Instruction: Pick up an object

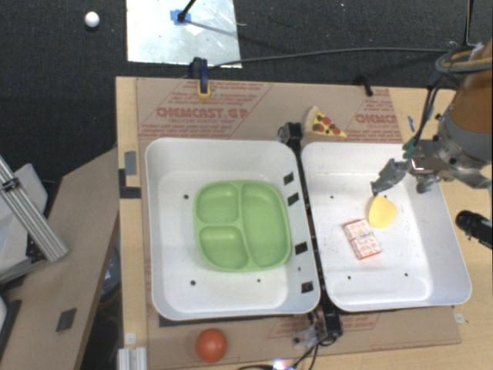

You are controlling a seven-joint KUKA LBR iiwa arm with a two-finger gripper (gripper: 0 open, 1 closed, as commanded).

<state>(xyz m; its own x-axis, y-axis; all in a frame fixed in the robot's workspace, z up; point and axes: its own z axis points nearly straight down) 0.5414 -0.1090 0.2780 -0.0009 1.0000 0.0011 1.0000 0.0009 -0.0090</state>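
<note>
In the right bin (439,280) lie a yellow rounded object (383,212) and, just left and in front of it, a small red-and-white patterned box (361,239). My gripper (406,181) hangs over the bin's back right part, just behind and to the right of the yellow object. Its two fingers stand apart with nothing between them; the left finger (387,177) points down toward the yellow object. The left bin (166,230) holds a green divided plate (242,224).
A toy pizza slice (326,124) lies on the cardboard behind the bins. In front of the left bin sits a red ball (211,344). A blue-and-yellow clamp (200,76) grips the board's back edge. The arm's grey body (470,122) looms at the right.
</note>
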